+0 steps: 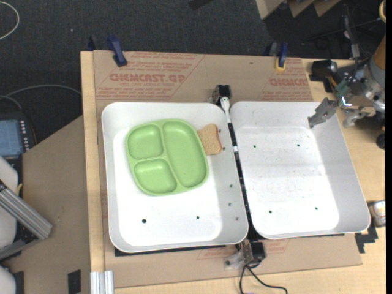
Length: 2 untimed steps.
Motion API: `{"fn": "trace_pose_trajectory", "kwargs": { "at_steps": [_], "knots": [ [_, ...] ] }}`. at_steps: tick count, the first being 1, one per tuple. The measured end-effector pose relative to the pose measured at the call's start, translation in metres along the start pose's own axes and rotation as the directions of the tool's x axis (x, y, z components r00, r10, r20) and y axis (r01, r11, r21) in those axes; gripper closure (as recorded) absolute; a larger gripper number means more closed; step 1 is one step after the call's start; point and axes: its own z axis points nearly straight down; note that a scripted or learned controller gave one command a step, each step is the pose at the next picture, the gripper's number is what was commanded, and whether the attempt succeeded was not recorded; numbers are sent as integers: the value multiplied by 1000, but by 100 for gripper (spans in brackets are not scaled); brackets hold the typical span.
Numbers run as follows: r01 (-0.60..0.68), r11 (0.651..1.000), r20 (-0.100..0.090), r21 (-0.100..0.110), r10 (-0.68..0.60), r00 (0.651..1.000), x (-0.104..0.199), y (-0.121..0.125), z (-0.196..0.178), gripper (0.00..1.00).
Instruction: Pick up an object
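This was a robotics lab or test bench rather than a home. Two shallow white bins (288, 225) sat side by side on a brown board (153, 72) printed with a maker's name and held down by clamps (116, 51), with loose cables (260, 277) below and dark carpet (92, 11) around the bench.

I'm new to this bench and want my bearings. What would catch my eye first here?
The bright green divided plate lies in the left white bin, with a tan biscuit-like piece against its right rim. The gripper hangs at the far right corner of the right bin, away from both.
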Motion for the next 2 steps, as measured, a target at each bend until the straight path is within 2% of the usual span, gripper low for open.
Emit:
{"fn": "trace_pose_trajectory", "kwargs": {
  "at_steps": [1, 2],
  "knots": [
    [3, 1000, 4, -15, -3, 1000, 15, -2, -124, 0],
    [2, 1000, 5, -21, -2, 1000, 33, -64, -298, 0]
  ]
}}
